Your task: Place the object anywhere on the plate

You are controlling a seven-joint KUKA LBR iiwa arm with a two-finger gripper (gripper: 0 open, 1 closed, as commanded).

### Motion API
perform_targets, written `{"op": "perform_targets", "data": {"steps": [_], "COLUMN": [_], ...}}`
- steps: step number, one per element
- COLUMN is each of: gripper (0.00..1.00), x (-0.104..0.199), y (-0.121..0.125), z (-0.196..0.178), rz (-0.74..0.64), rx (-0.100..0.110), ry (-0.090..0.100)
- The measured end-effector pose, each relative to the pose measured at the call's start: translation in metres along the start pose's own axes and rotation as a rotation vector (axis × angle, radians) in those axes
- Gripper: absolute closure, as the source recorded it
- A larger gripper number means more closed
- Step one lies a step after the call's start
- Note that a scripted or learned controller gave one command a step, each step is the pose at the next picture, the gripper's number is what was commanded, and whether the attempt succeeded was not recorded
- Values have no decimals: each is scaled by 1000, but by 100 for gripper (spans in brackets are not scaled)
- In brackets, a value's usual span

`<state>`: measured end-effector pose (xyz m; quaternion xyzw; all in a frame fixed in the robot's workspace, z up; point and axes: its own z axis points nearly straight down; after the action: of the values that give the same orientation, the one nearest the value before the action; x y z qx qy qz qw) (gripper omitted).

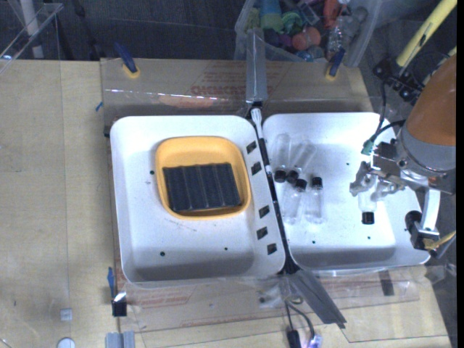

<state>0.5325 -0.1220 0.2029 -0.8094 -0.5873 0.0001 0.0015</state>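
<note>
Bins sit side by side on my bench. From my seat, the left bin point(130, 194) holds a yellow plate point(168, 154) with a dark ribbed insert point(201, 187) on it. Just past the divider, the right bin point(341, 133) has several clear vials point(296, 180) with black caps lying loose near its left side. Further right, the gripper point(370, 191) hovers low over the bin floor, and a small black-capped vial point(367, 213) hangs upright at its tips; how wide the fingers stand I cannot tell.

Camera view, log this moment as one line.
arm's tool: over right white bin | clear black-capped vials: in right bin | yellow plate with dark ridged insert: left bin, no vial on it
</note>
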Motion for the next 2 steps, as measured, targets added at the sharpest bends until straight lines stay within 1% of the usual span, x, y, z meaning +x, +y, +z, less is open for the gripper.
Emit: {"op": "perform_targets", "data": {"steps": [1, 2], "gripper": [0, 0], "x": [0, -36], "y": [0, 70], "z": [0, 1], "rz": [0, -316], "rx": [0, -4], "ry": [0, -3]}}
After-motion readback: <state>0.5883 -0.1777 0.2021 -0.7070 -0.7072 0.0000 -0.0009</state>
